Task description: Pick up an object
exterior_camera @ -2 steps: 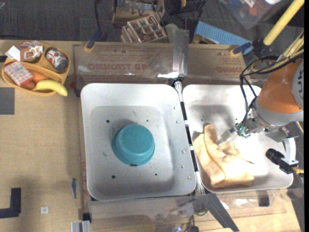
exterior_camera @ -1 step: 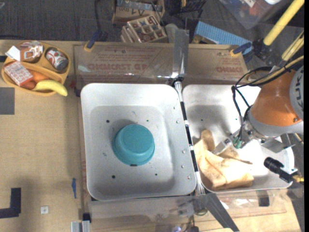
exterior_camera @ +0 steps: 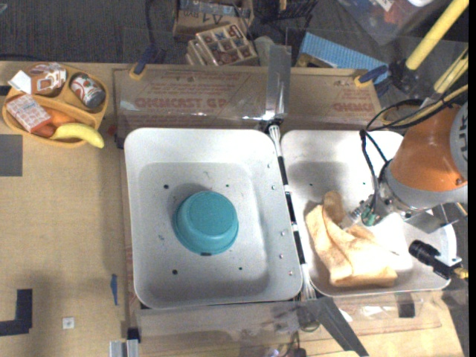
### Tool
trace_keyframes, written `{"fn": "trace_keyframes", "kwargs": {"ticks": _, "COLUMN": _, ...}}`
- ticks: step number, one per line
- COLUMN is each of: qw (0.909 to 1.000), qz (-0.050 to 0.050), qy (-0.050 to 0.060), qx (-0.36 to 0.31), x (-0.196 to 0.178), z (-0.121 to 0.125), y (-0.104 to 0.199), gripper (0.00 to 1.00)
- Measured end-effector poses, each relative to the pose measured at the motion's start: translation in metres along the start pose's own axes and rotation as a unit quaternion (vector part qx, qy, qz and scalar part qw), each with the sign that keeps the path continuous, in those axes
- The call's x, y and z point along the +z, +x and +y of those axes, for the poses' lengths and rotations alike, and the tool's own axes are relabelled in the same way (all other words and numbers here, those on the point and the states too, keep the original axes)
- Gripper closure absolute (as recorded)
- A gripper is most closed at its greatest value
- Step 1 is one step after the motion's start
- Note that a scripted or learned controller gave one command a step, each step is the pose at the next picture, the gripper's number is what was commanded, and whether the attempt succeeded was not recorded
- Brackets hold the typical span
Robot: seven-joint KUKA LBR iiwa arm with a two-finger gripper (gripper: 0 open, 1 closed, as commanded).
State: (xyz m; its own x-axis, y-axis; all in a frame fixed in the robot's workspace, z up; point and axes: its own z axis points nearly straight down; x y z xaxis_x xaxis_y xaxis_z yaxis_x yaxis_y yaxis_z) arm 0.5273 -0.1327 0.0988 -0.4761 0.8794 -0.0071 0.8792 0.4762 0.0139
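Observation:
A crumpled tan cloth (exterior_camera: 343, 245) lies in the right bin (exterior_camera: 320, 155), toward its front. My gripper (exterior_camera: 363, 216) hangs low over the cloth's upper right part, under the orange wrist band, and it looks to be touching or almost touching the fabric. The arm hides the bin's right side. A teal bowl (exterior_camera: 207, 222) sits upside down near the middle of the left bin (exterior_camera: 149, 162), well away from the gripper.
A yellow tray (exterior_camera: 22, 125) with a banana and small packages rests on the bench at the far left. Cardboard flaps run along the back of both bins. Cables and a yellow bar hang at the upper right, near the arm.

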Motion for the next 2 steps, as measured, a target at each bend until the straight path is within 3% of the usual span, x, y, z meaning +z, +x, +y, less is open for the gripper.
{"fn": "trace_keyframes", "kwargs": {"ticks": 1, "qw": 0.9977, "qz": 0.003, "qy": 0.007, "qx": 0.068, "x": -0.0843, "z": 0.0498, "y": 0.0423, "gripper": 1.00}}
{"fn": "trace_keyframes", "kwargs": {"ticks": 2, "qw": 0.9977, "qz": 0.003, "qy": 0.007, "qx": 0.068, "x": -0.0843, "z": 0.0499, "y": 0.0425, "gripper": 0.00}}
